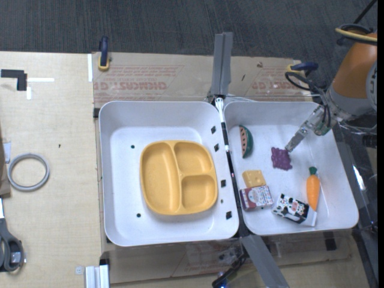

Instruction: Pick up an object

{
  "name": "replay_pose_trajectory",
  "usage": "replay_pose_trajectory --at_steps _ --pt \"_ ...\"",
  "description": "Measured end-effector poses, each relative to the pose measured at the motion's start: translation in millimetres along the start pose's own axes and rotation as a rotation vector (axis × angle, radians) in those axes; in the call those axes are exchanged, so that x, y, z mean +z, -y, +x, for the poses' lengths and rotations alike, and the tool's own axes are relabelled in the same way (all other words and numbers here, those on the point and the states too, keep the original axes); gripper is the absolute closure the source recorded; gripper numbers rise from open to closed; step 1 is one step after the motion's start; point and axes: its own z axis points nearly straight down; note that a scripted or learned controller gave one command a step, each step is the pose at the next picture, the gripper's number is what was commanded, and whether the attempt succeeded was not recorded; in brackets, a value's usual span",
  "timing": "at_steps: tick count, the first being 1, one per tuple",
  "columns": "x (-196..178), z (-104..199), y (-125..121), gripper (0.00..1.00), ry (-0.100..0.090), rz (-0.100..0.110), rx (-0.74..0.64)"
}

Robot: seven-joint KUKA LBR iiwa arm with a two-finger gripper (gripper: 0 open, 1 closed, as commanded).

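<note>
The gripper (293, 144) hangs just above the purple grapes (281, 158) in the right bin (348, 221), seemingly on approach; I cannot tell its state. Next it must drop and close. Around the grapes lie one watermelon slice (246, 141), one carrot (312, 187), one cheese (253, 177) and two cartons (256, 197).

Wooden bench top (54, 221), light tan. Roll of grey tape (27, 171), lying flat near the left edge. Scissors with black handles (9, 251), lower left corner. Blue-handled clamp (104, 51) on a brown cardboard sheet (156, 80) behind the bins.
</note>
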Motion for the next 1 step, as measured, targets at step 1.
replay_pose_trajectory --at_steps 1 --pt "3.7 42.4 15.3 0.0 0.0 0.0 0.092"
